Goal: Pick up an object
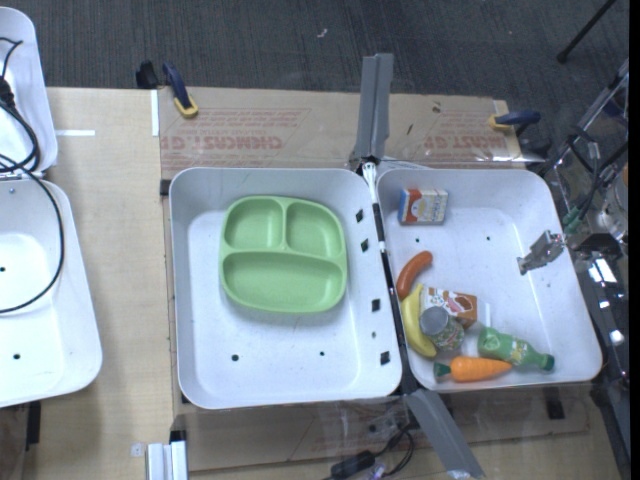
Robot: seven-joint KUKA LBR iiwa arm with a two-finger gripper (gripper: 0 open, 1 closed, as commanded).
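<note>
Camera view: fixed overhead, slanted, both bins on the table (110, 118).
Left bin (200, 348): holds a green divided plate (284, 255); nothing to pick there but that.
Right bin (520, 228): candidates cluster toward the near-left corner. Small carton (423, 206) lies apart near the far wall; sausage (413, 271) just below it; banana (416, 326), snack packet (452, 304), grey can (435, 320), green bottle (512, 349) and carrot (478, 369) crowd together, several touching.
End effector (541, 252): over the right bin's right side, well apart from every object, grasping nothing; open or closed, cannot tell.
Arm pose: reaches in from the right, mostly off the bin edge, wrist low near the bin wall.
Step in hand: approach, target not yet reached.
Advice: carton looks the cleanest target, isolated with flat sides; descend straight, straddle its short width. Pile items risk nudging neighbours.
</note>
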